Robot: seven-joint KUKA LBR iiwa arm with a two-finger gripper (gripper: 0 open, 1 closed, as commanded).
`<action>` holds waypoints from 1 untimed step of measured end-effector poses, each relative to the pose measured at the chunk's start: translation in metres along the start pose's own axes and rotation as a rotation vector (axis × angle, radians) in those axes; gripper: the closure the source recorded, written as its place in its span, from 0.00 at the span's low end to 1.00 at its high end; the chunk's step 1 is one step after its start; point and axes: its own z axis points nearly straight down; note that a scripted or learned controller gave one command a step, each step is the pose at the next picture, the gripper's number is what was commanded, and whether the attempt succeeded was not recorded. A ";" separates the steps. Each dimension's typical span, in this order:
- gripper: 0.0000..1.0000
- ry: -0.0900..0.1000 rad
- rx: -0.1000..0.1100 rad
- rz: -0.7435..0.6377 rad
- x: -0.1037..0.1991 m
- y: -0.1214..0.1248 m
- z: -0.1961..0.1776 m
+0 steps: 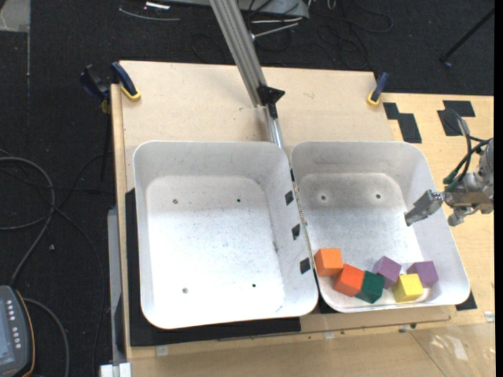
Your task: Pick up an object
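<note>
Down in the near corner of the right-hand shallow white plastic bin (409,163) lies a little heap of small coloured cubes. The orange cube (329,259) sits farthest toward the bin's inner wall, and a second, redder orange cube (350,279) is tucked against it on the near side. A dark green cube (371,287) touches that one, closest to the bin's front rim. Beside it come a pale purple cube (387,269), a yellow cube (407,287) just in front of that, and a deeper purple cube (425,272) at the outer end of the row. All six lie on the bin floor, bunched together, none of them lifted.

The grey two-finger gripper (440,207) hangs over the right rim of that same bin, above and well apart from the cubes. One finger juts toward the bin's middle, the other shows nearer the wrist, with a clear gap between them and nothing in it.

The left-hand shallow white plastic bin (157,171) stands touching its neighbour along the middle. Both rest on a pale wooden bench (204,100). A slanted metal pole (240,42) runs up from between the bins at the back. A yellow-tipped clamp (126,83) grips the bench's far left corner.
</note>
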 end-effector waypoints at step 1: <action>0.00 0.003 -0.002 0.000 -0.026 -0.006 0.163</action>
